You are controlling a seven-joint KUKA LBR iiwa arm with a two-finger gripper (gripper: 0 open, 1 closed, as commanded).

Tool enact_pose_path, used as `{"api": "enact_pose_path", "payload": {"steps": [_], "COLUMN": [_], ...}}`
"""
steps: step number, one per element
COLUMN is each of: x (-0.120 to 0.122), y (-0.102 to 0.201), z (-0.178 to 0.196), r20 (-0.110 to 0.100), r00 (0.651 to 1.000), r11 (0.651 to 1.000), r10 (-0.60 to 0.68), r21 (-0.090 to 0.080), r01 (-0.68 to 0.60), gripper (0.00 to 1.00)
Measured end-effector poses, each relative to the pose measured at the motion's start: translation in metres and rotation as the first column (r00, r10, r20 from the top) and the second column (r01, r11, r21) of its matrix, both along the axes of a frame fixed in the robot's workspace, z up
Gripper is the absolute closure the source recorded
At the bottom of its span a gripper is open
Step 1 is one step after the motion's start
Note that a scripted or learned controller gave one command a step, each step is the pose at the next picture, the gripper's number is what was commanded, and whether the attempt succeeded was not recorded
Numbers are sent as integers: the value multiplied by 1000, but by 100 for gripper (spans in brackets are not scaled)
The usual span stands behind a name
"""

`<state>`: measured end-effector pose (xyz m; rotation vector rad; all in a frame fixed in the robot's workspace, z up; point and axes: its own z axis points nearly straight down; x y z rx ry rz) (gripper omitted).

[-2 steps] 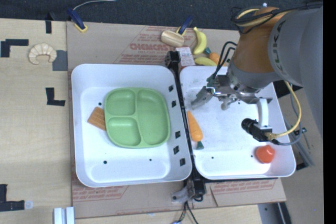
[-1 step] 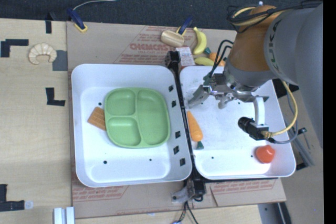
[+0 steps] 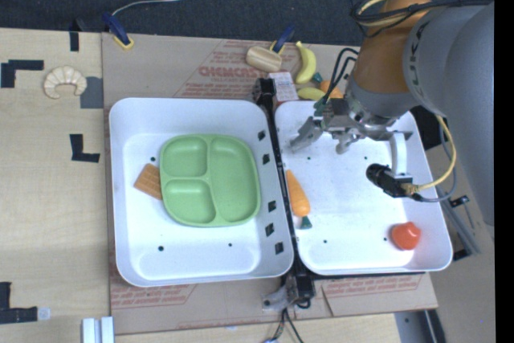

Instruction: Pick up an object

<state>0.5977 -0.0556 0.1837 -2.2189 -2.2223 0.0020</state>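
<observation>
A glossy orange tomato-like ball [image 3: 405,235] is seen near the front corner of the right white bin [image 3: 353,249]; a tapered orange carrot [image 3: 297,195] lies along its left wall. Farther back, the metal two-finger gripper [image 3: 324,137] is held open over bare floor, nothing gripped.

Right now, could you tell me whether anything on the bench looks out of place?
Yes: a croissant lies alone on the bench left of the left bin, and a banana sits behind the bins, outside both. The carrot lies hard against the right bin's left wall.
</observation>
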Motion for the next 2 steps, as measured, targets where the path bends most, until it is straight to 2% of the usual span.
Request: {"api": "enact_pose_path", "payload": {"steps": [1, 2], "x": [-46, -32], "y": [6, 18], "z": [0, 0], "r20": [0, 0], "r00": [1000, 1000], "r11": [1000, 1000], "r10": [-2, 0], "r21": [0, 0], "r01": [2, 0], "gripper": [0, 0]}}
